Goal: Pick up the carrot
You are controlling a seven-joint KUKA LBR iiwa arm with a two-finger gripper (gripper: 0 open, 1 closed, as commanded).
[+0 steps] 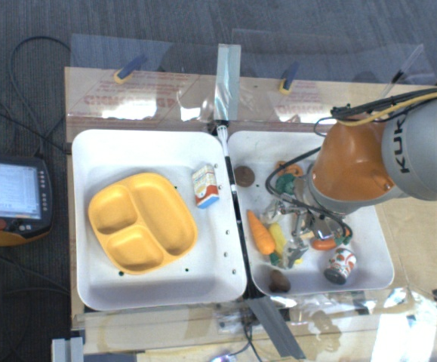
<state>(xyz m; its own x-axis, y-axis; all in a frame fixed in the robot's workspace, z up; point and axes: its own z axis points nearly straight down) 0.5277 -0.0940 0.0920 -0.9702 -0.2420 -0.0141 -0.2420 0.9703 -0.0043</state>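
The orange carrot (260, 234) lies in the right bin (369, 277) near its left wall, pointing up-left. A small yellow piece (278, 239) rests against its right side. My gripper (291, 228) hangs low over the bin just to the right of the carrot, above the yellow piece and a green bit. Its fingers look open and the carrot is not between them. The grey arm with its orange band (352, 164) covers the middle of the bin.
The right bin also holds a brown round item (243, 175), a dark brown lump (279, 280), a small red-and-white jar (340, 265), a red piece (324, 243) and a green item (286, 180). In the left bin sit a yellow divided plate (141, 221) and a small carton (205, 185).
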